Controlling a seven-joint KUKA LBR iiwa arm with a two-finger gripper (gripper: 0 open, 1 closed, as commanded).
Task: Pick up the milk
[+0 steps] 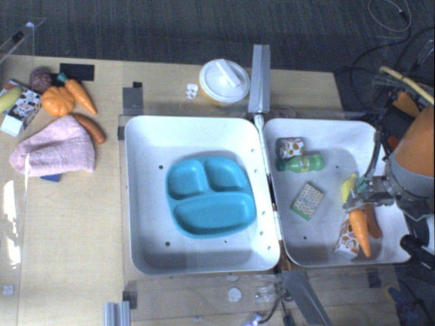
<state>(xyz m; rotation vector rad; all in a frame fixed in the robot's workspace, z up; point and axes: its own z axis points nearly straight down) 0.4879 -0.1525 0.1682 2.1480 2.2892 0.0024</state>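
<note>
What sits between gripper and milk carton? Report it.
Camera view: a yellow banana beside the gripper, then the green bottle below the milk carton.

We're looking down on 2 white bins side by side. The left bin [143, 182] carries a blue divided plate [212, 194] at its centre. In the right bin [326, 131], a small carton with brown and red print [290, 147] sits at 11 o'clock, a green bottle [304, 162] touching it just below. A checkered packet [308, 200] lies near the middle. At 4 o'clock we see a carrot [360, 232] over a printed pouch [347, 242], something yellow [349, 186] just above. The gripper [370, 194] hangs at 3 o'clock, beside the yellow piece. On the bench at 10 o'clock: a pink cloth [54, 149], a small pumpkin [57, 101], another carrot [81, 95].
</note>
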